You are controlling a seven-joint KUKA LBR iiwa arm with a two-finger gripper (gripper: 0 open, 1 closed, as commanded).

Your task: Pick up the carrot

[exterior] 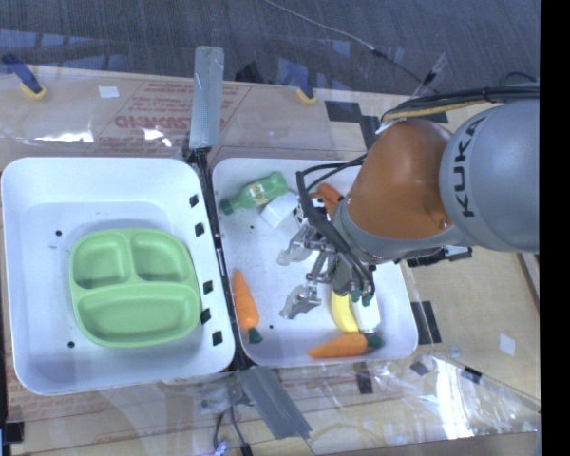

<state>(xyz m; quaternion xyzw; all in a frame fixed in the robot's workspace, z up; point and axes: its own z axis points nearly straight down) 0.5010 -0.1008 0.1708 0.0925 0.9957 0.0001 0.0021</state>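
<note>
Looking down on the right bin [266,174], you have two carrots to choose from: one carrot [244,302] lies along the bin's left wall, near the divider, and a second carrot [342,347] rests against the front wall toward the table's front edge. The gripper [309,274] hangs over the bin's middle, between them, likely poised to descend. Its fingers look spread, pinching nothing. A banana [343,312] lies just beside the fingers, above the front carrot.
</note>
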